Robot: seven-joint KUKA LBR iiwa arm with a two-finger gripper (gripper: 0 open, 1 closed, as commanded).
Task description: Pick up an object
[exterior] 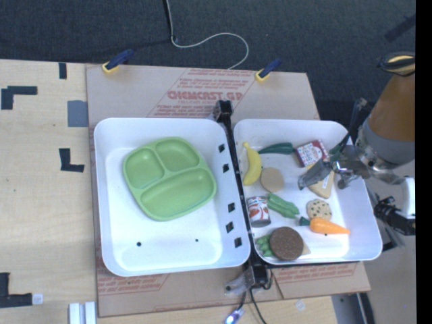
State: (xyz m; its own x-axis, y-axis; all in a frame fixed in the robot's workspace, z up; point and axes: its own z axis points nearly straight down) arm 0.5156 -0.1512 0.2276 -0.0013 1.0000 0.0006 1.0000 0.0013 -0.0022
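while the arm (391, 123) leans in from the right, you have the gripper (325, 173) hovering low over the right bin (361, 248), its two fingers spread a little way apart with nothing between them. just beneath and beside the fingertips lies a pale wedge of cheese (322, 189); a red and white box (310, 154) sits just to the upper left of it. the rest of the bin's load is spread out: a yellow banana (252, 165) against the left wall, a tan round disc (273, 179), a green pepper (277, 148), a green pod (283, 206), a small can (258, 210), a cookie (318, 210), an orange carrot (329, 227) and a brown patty (287, 243). the left bin (111, 248) holds a green divided plate (169, 177) (not your concern now). for a clean pick, you should centre the fingers over one item, probably the cheese, and straddle its narrow sides before closing, keeping clear of the box and cookie nearby, since a slanted edge may squirt out sideways.
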